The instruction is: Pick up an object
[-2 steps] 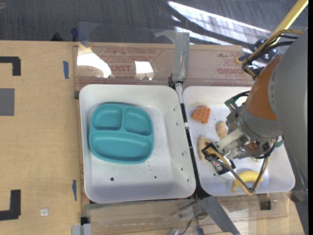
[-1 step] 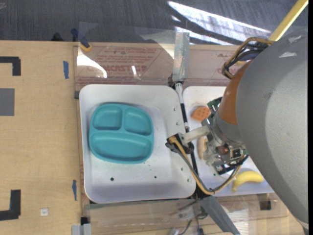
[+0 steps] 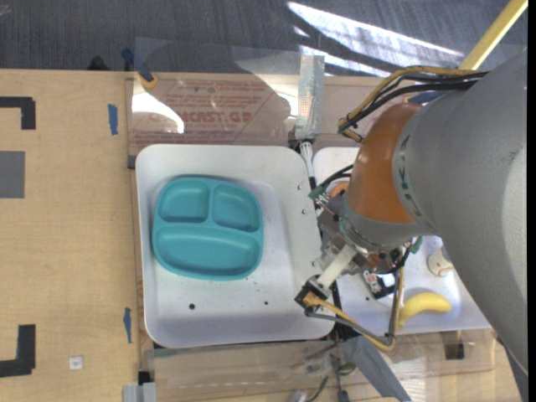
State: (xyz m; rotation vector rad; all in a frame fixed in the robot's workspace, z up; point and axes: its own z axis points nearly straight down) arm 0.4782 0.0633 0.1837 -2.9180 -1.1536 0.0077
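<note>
Approach step: the gripper (image 3: 368,262) hangs over the shallow white bin (image 3: 419,329) at centre-right of frame; open or closed, can't tell. A curved yellow banana (image 3: 427,305) lies lower right, just beside it. Next, prob.: shift over the banana, descend, close.

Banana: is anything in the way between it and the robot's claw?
Nothing visible is. The banana lies in the right bin, close beside the gripper, with no other thing between them. The arm hides much of that bin, though.
</note>
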